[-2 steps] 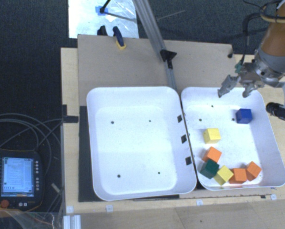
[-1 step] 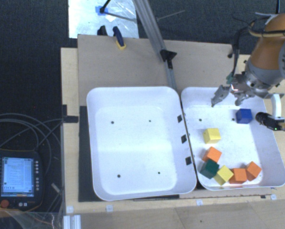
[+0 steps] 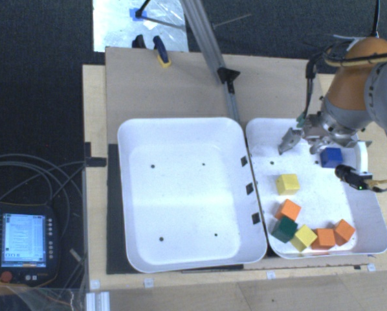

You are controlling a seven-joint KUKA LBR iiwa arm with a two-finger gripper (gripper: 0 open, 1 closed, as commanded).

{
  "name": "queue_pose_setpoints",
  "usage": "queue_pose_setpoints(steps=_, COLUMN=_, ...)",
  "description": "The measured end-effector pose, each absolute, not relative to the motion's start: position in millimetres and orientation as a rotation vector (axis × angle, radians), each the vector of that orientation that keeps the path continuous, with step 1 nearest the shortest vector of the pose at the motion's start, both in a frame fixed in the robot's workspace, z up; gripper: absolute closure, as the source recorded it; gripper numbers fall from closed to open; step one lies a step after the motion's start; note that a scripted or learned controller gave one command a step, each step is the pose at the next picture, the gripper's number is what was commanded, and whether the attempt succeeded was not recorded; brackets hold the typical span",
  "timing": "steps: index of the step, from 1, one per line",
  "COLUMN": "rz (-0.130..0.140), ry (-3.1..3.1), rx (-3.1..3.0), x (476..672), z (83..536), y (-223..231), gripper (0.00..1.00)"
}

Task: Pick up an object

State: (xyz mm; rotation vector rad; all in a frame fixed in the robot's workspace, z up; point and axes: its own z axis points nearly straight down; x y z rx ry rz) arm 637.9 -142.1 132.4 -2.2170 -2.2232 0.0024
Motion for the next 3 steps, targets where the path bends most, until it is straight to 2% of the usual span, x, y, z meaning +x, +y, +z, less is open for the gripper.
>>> queue_pose_setpoints(steps=1, rz=-0.006, ry=-2.23, rx=-2.22, x=640.2, z=147, y=-143, gripper=1.0)
queue_pose_setpoints(steps=2, rz=-0.007, ry=-2.231, rx=-2.22, x=634.9, z=198, y=-136, gripper=1.0)
queue_pose_setpoints(steps=3, rz=-0.008, ry=-2.233, rx=-2.222, x=644.7, z=254, y=-143, gripper=1.0)
